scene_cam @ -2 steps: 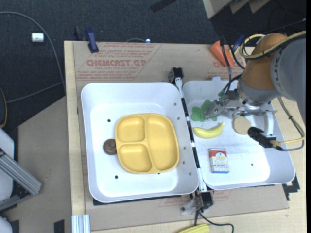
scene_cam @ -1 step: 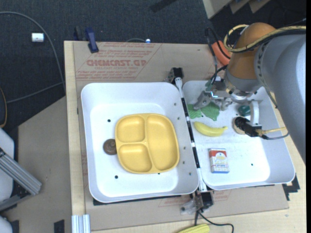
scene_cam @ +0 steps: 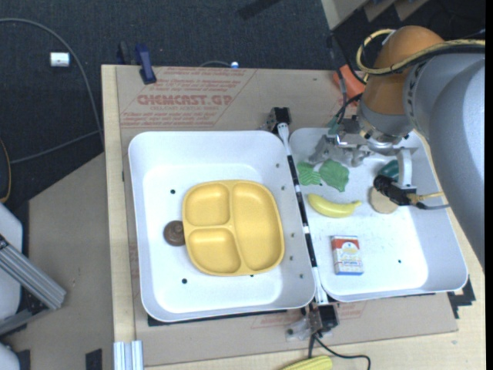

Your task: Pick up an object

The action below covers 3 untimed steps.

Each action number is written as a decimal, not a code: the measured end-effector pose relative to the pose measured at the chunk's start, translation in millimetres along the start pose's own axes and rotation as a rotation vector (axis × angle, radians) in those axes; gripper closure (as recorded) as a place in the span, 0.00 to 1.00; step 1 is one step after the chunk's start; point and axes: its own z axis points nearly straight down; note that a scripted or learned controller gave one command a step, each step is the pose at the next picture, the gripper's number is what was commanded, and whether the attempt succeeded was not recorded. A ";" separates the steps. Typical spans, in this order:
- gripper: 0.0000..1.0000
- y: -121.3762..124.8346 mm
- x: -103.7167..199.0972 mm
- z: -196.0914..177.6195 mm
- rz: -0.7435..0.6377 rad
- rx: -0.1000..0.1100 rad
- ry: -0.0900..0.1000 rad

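My gripper (scene_cam: 344, 149) hangs over the far left part of the right bin (scene_cam: 408, 272), just above a crumpled green leafy piece (scene_cam: 325, 174). Whether it touches the green piece I cannot tell. A yellow banana (scene_cam: 333, 205) lies just in front of the green piece. Nearer the front of that bin lies a small red and white box (scene_cam: 347, 254). A tan round object (scene_cam: 380, 201) rests to the right of the banana, partly hidden by the wrist.
The left bin (scene_cam: 154, 284) holds a yellow divided plate (scene_cam: 231, 227) with a brown round object (scene_cam: 174, 233) at its left edge. The grey arm (scene_cam: 454, 106) covers the right bin's far right side. A black clamp (scene_cam: 280, 119) sits between the bins' far corners.
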 end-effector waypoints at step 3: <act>0.00 -33.2 9.6 0.1 0.002 0.002 0.001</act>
